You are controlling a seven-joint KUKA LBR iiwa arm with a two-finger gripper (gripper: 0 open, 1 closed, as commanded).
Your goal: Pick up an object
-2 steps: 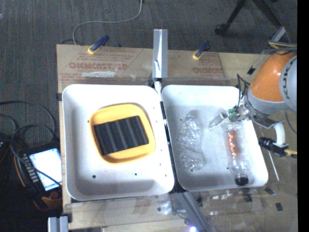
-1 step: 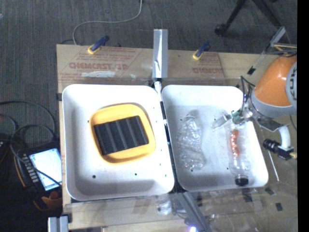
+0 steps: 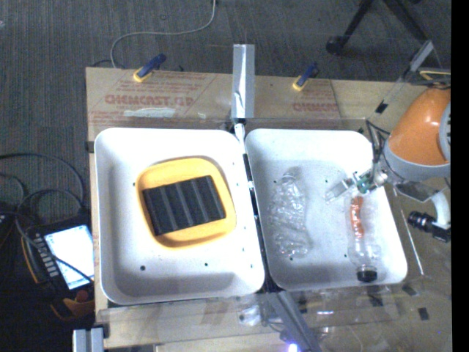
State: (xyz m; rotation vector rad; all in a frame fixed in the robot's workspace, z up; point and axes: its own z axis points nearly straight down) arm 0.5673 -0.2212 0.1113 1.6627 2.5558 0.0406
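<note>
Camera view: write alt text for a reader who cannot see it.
A gripper hangs over the right bin, above a clear plastic bottle lying beside crumpled clear plastic. The left bin holds a yellow tray with a black ribbed insert.

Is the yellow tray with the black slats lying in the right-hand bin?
No. The yellow tray lies in the left bin; the right bin holds a clear plastic bottle and crumpled clear plastic.
</note>
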